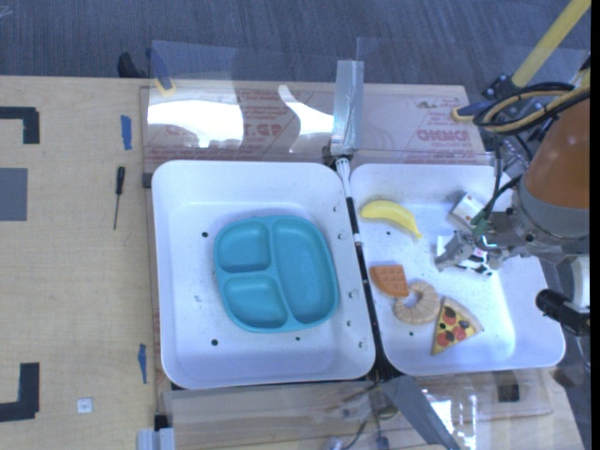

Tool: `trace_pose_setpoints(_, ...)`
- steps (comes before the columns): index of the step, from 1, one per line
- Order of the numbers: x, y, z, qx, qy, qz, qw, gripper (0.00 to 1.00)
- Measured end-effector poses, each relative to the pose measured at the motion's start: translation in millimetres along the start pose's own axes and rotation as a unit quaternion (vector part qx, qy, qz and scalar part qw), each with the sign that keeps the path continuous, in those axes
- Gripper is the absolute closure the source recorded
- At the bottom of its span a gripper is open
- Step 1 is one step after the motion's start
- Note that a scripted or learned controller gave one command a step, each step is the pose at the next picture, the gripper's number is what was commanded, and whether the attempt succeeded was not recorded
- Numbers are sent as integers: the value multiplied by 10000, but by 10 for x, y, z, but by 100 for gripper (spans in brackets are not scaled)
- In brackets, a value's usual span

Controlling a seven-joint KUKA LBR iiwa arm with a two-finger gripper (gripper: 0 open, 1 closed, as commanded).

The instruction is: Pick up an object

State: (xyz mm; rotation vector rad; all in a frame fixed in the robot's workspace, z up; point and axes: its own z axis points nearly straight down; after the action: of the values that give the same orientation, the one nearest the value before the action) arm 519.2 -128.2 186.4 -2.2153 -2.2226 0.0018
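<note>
The right bin (525, 345) holds a yellow banana (392, 217), an orange waffle piece (388, 278), a tan bagel ring (416, 303) and a pizza slice (452, 325). My gripper (457, 252) hangs over the right bin's middle, to the right of the banana and above the pizza slice. Its fingers point left and look spread, with nothing between them. A blue divided plate (276, 272) lies in the left bin (178, 279).
A clear plastic wall (281, 120) stands behind the bins, with a metal post (346, 101) between them. Yellow and black cables (516, 101) hang at the upper right by the arm. A screwdriver (118, 193) lies on the wooden bench at left.
</note>
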Motion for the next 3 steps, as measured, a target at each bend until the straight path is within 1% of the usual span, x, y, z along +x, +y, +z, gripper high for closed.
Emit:
trace_pose_setpoints(1,1,666,663,-117,-31,1,9999,0)
trace_pose_setpoints(2,253,1242,935,-22,-14,6,10000,0)
trace_pose_setpoints(3,275,1257,845,-26,-15,-23,10000,100)
